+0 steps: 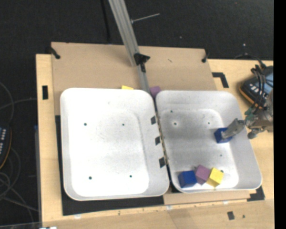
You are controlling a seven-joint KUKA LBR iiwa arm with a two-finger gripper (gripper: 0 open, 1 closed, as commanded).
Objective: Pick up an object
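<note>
My gripper reaches in from the right, low over the right side of the right bin. A small blue block sits right at its tip, touching or nearly touching it. Whether the block is gripped I cannot tell. At the front of the same bin three more blocks lie close together: a blue one, a purple one and a yellow one.
The left bin sits beside the right one, with dark clips along the shared rim. A yellow piece and a purple piece lie behind the bins. A slanted metal pole rises at the back. A black device sits at the right.
</note>
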